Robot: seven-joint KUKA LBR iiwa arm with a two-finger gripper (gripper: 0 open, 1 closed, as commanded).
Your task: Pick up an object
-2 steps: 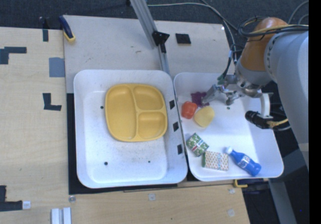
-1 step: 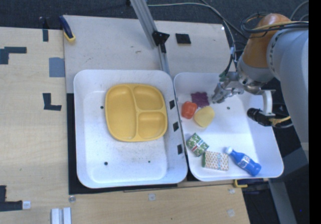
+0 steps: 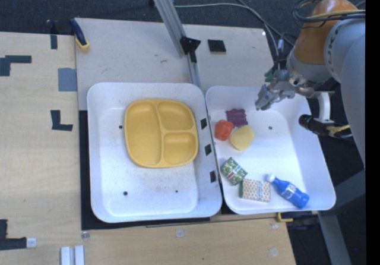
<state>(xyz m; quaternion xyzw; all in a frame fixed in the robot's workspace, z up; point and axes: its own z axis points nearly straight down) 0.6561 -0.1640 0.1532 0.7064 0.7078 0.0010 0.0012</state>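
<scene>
I cannot tell how the jaws stand: the gripper (image 3: 264,102) shows as a dark tip with nothing visibly held in it. It hangs over the upper part of the right bin (image 3: 309,157), above bare white floor.

Taking the yellow lump (image 3: 241,138) in that bin as the landmark: the gripper is up and to its right, near but clear of it. The purple piece (image 3: 236,116) lies just above the lump, the orange ball (image 3: 223,129) touches or nearly touches its left side, and the green packet (image 3: 233,170) sits below it. The patterned box (image 3: 255,190) and blue bottle (image 3: 289,191) lie further down towards the bin's near edge. The yellow tray (image 3: 161,132) rests well to the lump's left, in the other bin.

This looks like the approach step, with no item yet chosen or gripped. The next move probably calls for settling over one item, perhaps the purple piece as the closest, and descending without nudging its neighbours.
</scene>
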